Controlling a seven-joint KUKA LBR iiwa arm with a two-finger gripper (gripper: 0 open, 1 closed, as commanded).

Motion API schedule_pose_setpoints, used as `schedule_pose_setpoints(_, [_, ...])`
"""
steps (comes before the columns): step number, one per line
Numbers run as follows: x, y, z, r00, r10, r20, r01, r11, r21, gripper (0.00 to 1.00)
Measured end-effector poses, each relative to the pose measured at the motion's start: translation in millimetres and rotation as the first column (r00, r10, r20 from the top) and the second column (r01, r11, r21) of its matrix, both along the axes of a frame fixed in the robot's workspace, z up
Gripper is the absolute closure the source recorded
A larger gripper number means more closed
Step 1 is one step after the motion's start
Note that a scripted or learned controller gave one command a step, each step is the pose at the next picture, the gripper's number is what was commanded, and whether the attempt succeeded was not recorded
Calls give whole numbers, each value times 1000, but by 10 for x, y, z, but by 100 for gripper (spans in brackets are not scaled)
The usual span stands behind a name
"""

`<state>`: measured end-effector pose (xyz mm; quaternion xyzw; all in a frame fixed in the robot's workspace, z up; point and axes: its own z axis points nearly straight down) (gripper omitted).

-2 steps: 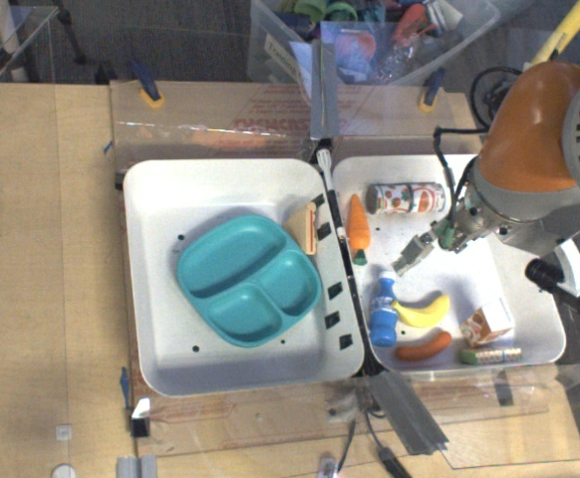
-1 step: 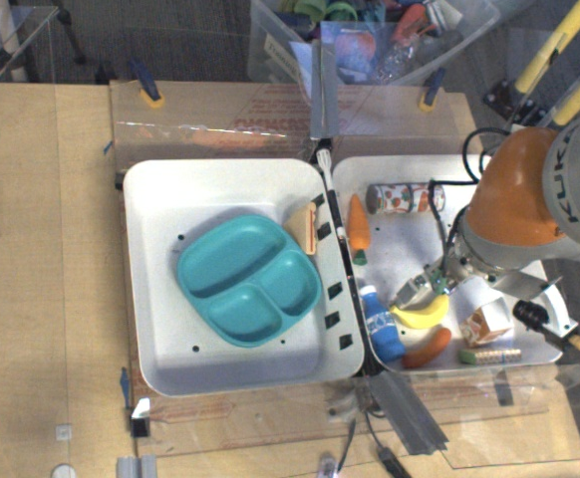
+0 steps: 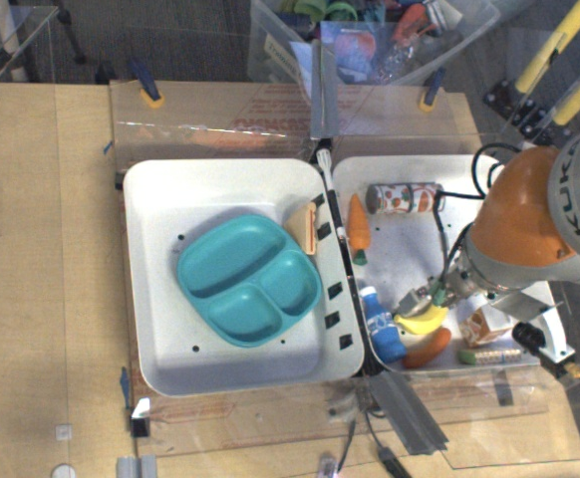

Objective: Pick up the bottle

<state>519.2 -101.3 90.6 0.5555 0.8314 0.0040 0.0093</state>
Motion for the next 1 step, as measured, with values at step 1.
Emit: schedule_pose_setpoints(1, [-389,580,939,966,259,-17,-259,966,2,0])
